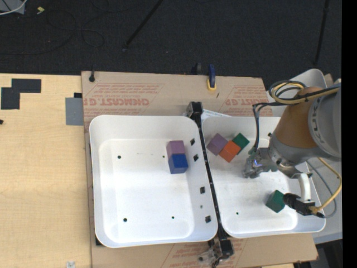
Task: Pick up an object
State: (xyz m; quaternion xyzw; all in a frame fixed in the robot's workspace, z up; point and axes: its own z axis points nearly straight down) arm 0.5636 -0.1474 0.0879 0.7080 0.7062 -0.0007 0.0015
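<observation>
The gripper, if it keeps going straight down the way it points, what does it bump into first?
Probably the bare white floor of the right bin. The gripper hangs beside the orange block, apparently just clear of it, though depth is hard to judge.

We are seeing a thick grey arm (329, 127) wearing a broad orange band (293, 128) above its wrist. Black and yellow cables (287, 90) are looping over the band, and a metal gripper (254, 166) is showing a blue glint.
</observation>
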